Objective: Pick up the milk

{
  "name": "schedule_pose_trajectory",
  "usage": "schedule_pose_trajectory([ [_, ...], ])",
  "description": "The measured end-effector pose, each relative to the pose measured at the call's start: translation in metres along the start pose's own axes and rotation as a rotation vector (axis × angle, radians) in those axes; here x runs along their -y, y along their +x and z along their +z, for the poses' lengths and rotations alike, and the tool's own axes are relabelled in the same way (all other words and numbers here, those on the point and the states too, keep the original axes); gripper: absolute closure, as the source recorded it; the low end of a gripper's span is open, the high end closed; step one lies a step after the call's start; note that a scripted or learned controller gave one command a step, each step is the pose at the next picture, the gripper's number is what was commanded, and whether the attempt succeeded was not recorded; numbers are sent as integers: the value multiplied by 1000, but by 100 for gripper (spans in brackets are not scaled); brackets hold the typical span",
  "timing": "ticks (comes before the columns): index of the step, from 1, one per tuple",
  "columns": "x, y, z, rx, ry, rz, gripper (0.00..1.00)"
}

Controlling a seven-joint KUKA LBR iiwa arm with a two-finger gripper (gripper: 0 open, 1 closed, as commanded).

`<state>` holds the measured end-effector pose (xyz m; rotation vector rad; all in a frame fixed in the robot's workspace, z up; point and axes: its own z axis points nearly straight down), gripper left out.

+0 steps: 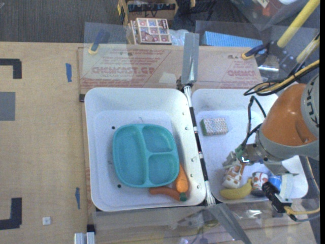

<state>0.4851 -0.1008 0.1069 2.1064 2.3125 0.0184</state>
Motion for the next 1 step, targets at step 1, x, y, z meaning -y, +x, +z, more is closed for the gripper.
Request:
schedule_pose_trajectory([
  [1,-33,32,-77,-3,16,-301,100],
])
